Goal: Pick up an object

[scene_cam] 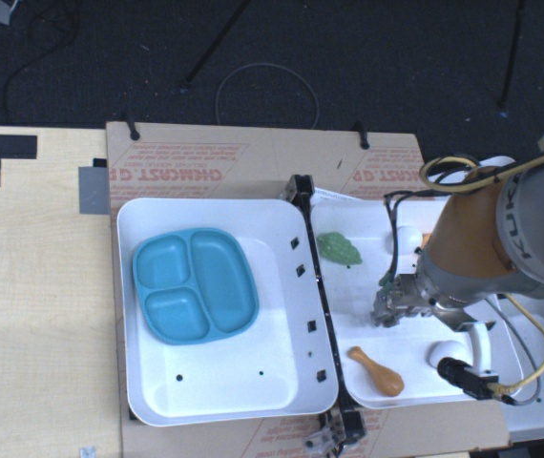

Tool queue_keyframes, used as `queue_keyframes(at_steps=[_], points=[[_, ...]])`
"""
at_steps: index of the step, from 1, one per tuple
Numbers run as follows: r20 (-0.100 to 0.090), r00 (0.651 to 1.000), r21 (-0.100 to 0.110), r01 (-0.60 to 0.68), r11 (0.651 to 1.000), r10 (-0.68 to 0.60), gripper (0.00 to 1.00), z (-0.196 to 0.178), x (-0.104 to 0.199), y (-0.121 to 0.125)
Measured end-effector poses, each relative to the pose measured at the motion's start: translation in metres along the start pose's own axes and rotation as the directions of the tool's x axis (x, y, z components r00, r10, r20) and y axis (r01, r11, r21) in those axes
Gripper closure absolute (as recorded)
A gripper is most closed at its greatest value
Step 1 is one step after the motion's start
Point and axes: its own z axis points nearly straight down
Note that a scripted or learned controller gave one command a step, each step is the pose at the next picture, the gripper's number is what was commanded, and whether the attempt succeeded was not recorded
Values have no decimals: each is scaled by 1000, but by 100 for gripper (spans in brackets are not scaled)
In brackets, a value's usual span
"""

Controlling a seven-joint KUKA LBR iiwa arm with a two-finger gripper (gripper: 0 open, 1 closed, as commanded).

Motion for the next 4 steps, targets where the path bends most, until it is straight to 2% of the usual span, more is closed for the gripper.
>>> queue_keyframes(at_steps=[1,2,3,4], points=[[2,1000,-8,11,1000,-11,100,-60,7,0],[3,1000,-8,9,1000,-9,100,-109,-3,5],[2,1000,-5,10,1000,-10,100,-123,-5,5],[0,1000,-1,12,1000,-12,100,-121,42,-14]])
